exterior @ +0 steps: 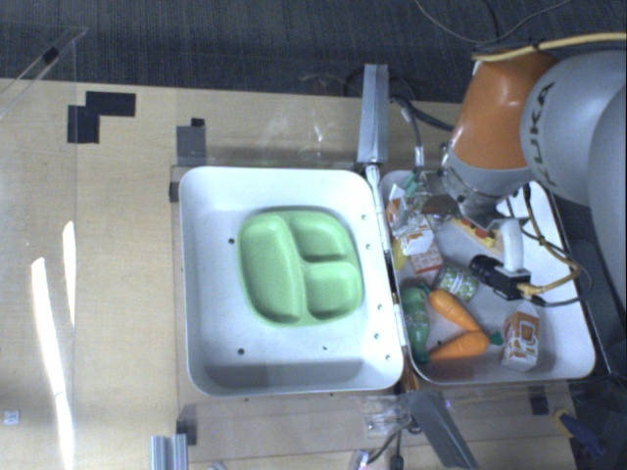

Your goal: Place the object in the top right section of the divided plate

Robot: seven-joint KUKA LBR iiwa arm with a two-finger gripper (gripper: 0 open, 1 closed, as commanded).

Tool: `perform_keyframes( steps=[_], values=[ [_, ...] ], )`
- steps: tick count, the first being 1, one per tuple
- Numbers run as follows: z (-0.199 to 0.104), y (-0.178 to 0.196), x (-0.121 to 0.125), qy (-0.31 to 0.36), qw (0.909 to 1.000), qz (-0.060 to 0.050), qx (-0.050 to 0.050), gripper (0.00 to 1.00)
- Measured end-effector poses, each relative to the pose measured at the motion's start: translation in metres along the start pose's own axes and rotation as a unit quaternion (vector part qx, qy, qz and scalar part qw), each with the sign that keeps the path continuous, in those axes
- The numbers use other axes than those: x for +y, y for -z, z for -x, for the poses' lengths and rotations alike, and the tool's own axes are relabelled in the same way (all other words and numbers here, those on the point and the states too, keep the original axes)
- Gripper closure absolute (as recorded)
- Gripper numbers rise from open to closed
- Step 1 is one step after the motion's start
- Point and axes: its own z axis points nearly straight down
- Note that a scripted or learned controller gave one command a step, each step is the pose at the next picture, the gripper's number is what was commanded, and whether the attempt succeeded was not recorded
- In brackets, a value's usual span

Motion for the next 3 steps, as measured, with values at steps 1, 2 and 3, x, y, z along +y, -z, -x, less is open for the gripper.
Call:
perform_keyframes(
  steps=[1,2,3],
  values=[
    [-0.061,0.019,-0.031,0.092,0.9957,0.000,0.001,1.00],
    [-0.077,0.022,-0.075,0.121,0.9926,0.000,0.001,1.00],
    [-0.077,0.022,-0.075,0.121,0.9926,0.001,0.001,0.00]
  ],
)
